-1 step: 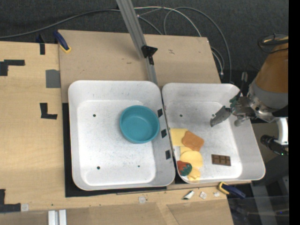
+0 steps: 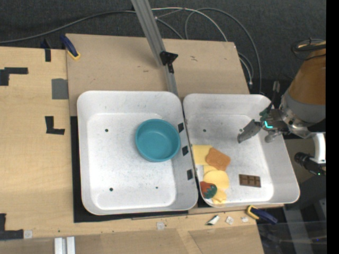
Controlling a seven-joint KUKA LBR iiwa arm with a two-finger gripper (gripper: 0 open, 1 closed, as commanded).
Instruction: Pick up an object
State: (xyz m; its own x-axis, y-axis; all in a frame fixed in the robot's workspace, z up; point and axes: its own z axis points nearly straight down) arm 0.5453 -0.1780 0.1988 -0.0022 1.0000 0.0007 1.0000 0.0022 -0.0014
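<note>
Beside claw (image 2: 258, 130): toast (image 2: 217, 158), chocolate (image 2: 249, 181), yellow pieces (image 2: 216, 180).

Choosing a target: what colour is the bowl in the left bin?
Blue-teal, the bowl shows clearly in the camera view.

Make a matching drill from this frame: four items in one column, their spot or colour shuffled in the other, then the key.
Items:
1. bowl
2. chocolate bar
3. gripper
4. orange sponge piece

Descriptions:
A. brown, near the right bin's front right corner
B. over the right bin, near its right wall
C. blue, alone in the left bin
D. lying on yellow pieces at the right bin's left side

Pairs: 1-C, 2-A, 3-B, 4-D
</note>
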